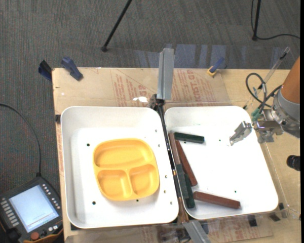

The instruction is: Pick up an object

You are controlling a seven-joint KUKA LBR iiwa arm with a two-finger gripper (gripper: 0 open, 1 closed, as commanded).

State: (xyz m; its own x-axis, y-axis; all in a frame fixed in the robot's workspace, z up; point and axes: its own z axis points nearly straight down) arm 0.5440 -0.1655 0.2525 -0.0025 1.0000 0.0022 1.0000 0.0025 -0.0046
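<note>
You have one yellow three-compartment plastic tray [125, 168] in the left white bin [71, 135]. The right white bin [253, 186] holds four sticks: two dark green bars [188, 137], two reddish-brown bars [217, 200]. The metal gripper [240, 132] hovers over that bin's upper right, holding nothing.

Red print on the board, too faint for us to read in full

We see red lettering printed on the brown board [192, 85] that lies on the table behind the two bins, turned upside down from our side; beside the grey upright post [165, 74] we can make out rows of capital letters, but we cannot read any whole word with confidence. We also see a lit screen on the handheld controller [29, 211] at the lower left, and whatever it displays is too small for us to read.
</note>
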